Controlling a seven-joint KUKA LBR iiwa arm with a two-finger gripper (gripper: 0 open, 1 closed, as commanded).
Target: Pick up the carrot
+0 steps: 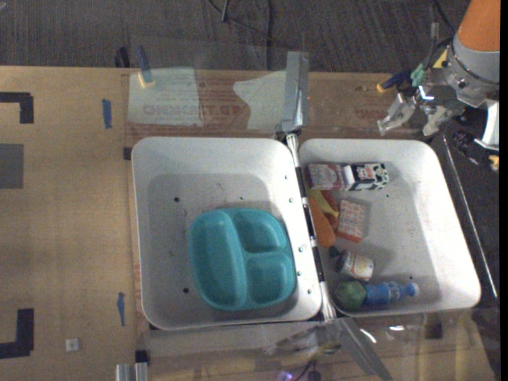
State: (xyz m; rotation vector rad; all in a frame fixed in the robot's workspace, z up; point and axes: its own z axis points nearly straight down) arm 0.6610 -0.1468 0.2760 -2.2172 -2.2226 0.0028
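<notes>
Fingers (413,117) hang apart and empty above the desk (63,213), just past the far rim of the right bin (444,236), near its far right corner. From the fingers, the carrot (321,219) lies well away, toward the near left, hard against the bin's left wall beside the divider that splits it from the left bin (159,181).

Reaching it cleanly looks tricky. The carrot runs lengthwise along that wall, so the fingers should probably close across its narrow width, one tip going between carrot and wall, the other between carrot and the small pink packet (353,219) that lies just beside it or touches it. A flat box (325,176) and a black-and-white carton (367,176) sit beyond the carrot's far end, nearer the fingers; a small jar (355,265) sits beyond its near end, with a green-capped bottle (377,294) a little farther on. Coming straight down over the carrot's middle seems the safest line, since a slanted approach could nudge the packet or catch the wall.

The teal plate (238,259) in the left bin is out of the way.
</notes>
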